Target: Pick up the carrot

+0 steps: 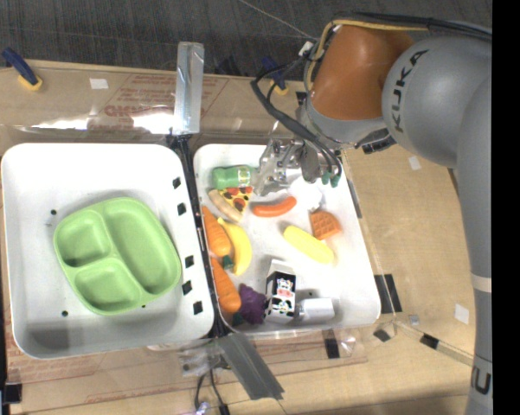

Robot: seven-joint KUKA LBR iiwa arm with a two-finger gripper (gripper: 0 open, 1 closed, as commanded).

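Carrot [226,289] lying lengthwise against left wall of right bin [361,240], beside banana [236,245], probably light, stiff and smooth, best pinched across its thick middle; hand [275,173] over bin's far end, grip state impossible to tell.

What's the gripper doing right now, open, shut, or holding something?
Gripper: cannot be told. It hangs over the far end of the right bin, near the green bottle; the carrot lies apart, by the bin's left wall.

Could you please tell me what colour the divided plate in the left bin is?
Light green: the three-compartment plastic plate shows best in the camera view.
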